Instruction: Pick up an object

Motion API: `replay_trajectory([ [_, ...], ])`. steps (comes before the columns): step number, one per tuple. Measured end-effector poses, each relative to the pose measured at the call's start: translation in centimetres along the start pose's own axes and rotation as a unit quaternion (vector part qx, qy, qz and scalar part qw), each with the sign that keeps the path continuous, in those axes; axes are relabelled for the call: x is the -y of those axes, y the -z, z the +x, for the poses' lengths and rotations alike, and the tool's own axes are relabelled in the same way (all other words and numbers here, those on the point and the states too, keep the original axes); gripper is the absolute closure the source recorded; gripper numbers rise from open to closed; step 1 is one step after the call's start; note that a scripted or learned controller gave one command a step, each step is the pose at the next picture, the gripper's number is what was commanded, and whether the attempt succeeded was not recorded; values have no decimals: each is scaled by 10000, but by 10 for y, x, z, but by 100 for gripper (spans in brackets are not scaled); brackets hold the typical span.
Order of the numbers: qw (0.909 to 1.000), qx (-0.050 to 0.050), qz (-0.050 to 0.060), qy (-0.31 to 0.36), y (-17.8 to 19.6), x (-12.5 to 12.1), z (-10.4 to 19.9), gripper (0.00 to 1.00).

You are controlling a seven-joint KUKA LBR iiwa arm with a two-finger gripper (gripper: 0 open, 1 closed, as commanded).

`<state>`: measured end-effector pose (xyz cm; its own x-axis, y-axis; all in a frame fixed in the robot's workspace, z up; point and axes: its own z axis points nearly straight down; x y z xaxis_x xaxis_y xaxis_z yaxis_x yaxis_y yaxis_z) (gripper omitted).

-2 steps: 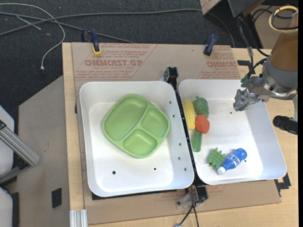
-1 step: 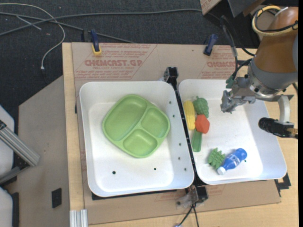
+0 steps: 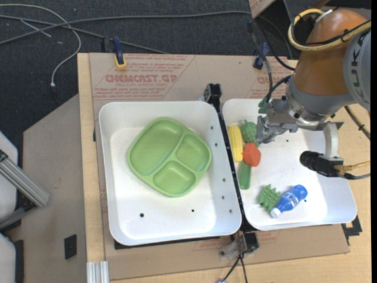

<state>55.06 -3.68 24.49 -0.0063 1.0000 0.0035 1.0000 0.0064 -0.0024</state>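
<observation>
Orange-red and rounded, a small toy that looks like a tomato or pepper (image 3: 251, 154) lies near the left wall of the right-hand bin (image 3: 330, 214), and it seems the likeliest thing to be picked, since the gripper (image 3: 263, 133) hangs just above and beside it. Touching or nearly touching it are a yellow piece like an ear of corn (image 3: 235, 143) on its left, a dark green leafy piece (image 3: 248, 130) above it, and a long green piece (image 3: 244, 175) running down from it toward the near edge. Farther toward the front of the same bin, well apart from this cluster, lie a spiky green toy (image 3: 269, 197) and a small blue bottle with a white cap (image 3: 290, 200), the two just beside each other. The left-hand bin (image 3: 118, 122) holds a pale green divided plate (image 3: 170, 156). The arm (image 3: 330, 52) reaches in from the right, its wrist low over the cluster, so the step in hand looks like the approach or descent before a grasp. Whether the jaws stand wide or narrow I cannot tell; the wrist body hides them, and nothing can be seen held. The next move calls for a careful drop onto one piece alone, because the crowded neighbours could be nudged or caught along with it.
</observation>
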Motion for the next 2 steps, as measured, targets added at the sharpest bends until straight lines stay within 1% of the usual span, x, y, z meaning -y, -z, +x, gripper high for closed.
replay_trajectory([
  [2,10000,6,11,-7,-28,27,106,100],
])
